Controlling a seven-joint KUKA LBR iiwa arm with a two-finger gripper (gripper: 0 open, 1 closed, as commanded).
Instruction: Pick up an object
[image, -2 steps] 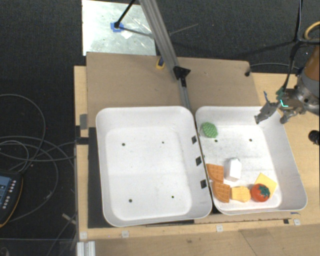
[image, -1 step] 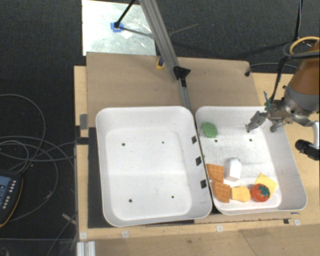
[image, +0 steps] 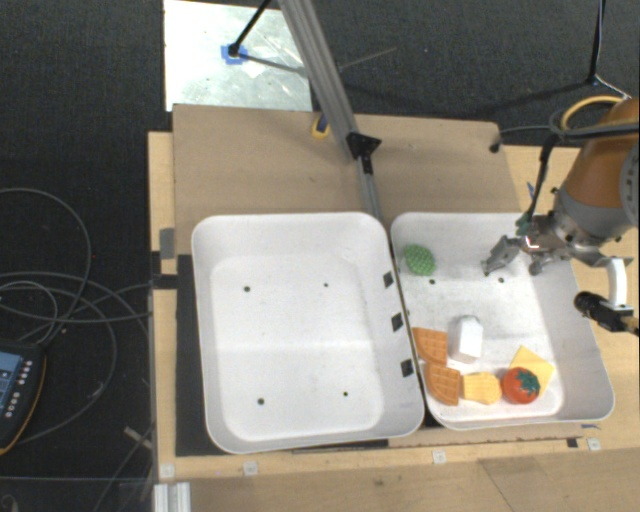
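The right bin (image: 580, 330) holds several small items. A green knobbly ball (image: 419, 260) lies at its back left. Toward the front sit a white block (image: 466, 337), two orange waffle pieces (image: 432, 345), a yellow-orange chunk (image: 482, 388), a yellow wedge (image: 531, 360) and a red tomato (image: 520, 385). My gripper (image: 515, 264) hangs over the back right part of this bin, to the right of the green ball and behind the white block. Its fingers are spread open with nothing between them.
The left bin (image: 210, 330) sits beside the right one, joined by black clips along the shared rim (image: 397, 320). A grey pole (image: 335, 90) slants across the back of the bench. Cables lie on the floor to the left.
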